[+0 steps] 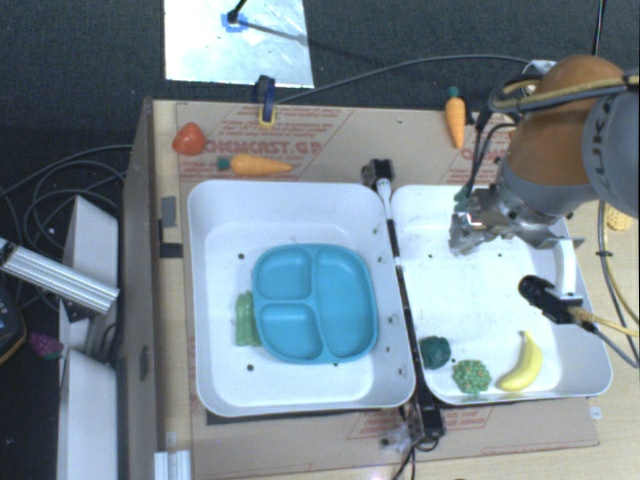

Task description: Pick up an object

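Brown bench with two white bins and some toy food on it.

The left bin sits toward 9 o'clock and the right bin toward 3 o'clock, side by side and touching in the middle. Along the 12 o'clock edge of the bench lie a red toy tomato, an orange carrot just beside it, a blue and yellow clamp, and another carrot toward 1 o'clock.
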### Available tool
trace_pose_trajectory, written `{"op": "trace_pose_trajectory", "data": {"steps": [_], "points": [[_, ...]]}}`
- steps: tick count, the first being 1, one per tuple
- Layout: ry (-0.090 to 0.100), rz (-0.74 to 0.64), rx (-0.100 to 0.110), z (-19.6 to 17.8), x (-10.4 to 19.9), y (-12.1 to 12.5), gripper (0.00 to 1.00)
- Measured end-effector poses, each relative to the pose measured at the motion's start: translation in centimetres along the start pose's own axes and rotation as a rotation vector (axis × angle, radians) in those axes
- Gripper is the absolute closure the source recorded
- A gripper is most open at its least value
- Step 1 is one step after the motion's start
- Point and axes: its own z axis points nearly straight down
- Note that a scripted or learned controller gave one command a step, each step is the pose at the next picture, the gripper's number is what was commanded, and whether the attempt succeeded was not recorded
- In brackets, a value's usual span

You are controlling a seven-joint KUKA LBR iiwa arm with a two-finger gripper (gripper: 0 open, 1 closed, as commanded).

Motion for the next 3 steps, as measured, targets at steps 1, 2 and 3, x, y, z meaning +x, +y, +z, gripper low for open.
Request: {"op": "trace_pose_trajectory", "data": {"steps": [1,2,3], "points": [[0.001,0.0,-0.001,2.9,7.4,7.0,1.0],[-0.001,0.003,-0.003,-1.5,5.1,6.8,1.0],[-0.002,0.003,-0.002,-3.5,0.6,2.8,1.0]]}}
